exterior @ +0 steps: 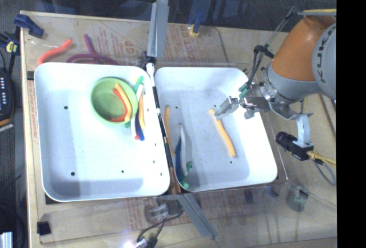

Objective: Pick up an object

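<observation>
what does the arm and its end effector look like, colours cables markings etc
The arm is rounded grey metal with a broad orange band and dark lettering partly visible on its right side. The end effector is small and silvery grey, with thin dark cables and a touch of green near the wrist.

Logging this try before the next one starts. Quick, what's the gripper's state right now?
Gripper: cannot be told; it hangs over the right bin, at the upper end of the orange stick, with nothing visibly held.
</observation>
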